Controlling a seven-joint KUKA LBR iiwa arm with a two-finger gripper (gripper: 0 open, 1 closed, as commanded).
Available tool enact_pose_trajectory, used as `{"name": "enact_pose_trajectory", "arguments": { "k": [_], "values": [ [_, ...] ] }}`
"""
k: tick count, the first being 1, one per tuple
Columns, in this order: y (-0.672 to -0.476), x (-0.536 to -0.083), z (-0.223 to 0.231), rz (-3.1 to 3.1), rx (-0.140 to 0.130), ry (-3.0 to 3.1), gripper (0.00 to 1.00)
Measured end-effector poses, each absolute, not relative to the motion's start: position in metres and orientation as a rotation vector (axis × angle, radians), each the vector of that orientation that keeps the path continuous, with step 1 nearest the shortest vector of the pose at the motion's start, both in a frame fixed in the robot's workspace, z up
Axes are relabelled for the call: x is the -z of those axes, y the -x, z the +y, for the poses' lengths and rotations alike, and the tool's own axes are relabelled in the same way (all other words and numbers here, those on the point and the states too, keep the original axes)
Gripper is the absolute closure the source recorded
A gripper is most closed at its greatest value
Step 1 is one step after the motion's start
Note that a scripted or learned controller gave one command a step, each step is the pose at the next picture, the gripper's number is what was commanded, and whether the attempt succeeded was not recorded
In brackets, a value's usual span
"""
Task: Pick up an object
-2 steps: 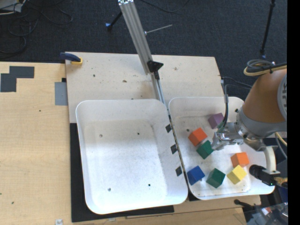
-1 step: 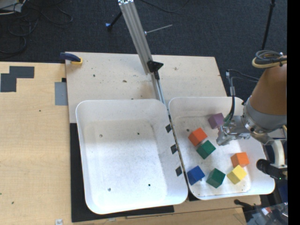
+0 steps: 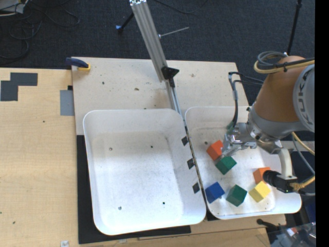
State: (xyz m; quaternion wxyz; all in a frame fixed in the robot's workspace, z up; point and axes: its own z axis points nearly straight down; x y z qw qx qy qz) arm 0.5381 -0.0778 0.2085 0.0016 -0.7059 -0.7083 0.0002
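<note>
Hovering right of centre, the gripper (image 3: pixel 230 149) sits just above two blocks; its grip I cannot tell. Right bin (image 3: pixel 216 118): two orange blocks (image 3: pixel 214 149), two green (image 3: pixel 225 164), one blue (image 3: pixel 214 191), one yellow (image 3: pixel 259 191).

Hidden and cut-off parts

The arm (image 3: pixel 288 94) runs off the right edge and covers part of the right bin (image 3: pixel 205 118). The gripper (image 3: pixel 232 144) partly hides the orange block (image 3: pixel 214 149); a second orange block (image 3: pixel 261 174) sits half behind a cable.

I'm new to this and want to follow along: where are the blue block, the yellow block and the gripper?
blue block (image 3: pixel 214 191), camera view, top face.
yellow block (image 3: pixel 260 192), camera view, top face.
gripper (image 3: pixel 230 146), camera view, between its fingertips.
</note>
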Motion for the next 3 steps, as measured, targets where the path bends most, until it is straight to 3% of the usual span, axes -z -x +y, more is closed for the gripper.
{"name": "enact_pose_trajectory", "arguments": {
  "k": [3],
  "values": [
    [-0.585, -0.217, 0.064, -2.224, -0.001, 2.214, 1.00]
  ]
}}
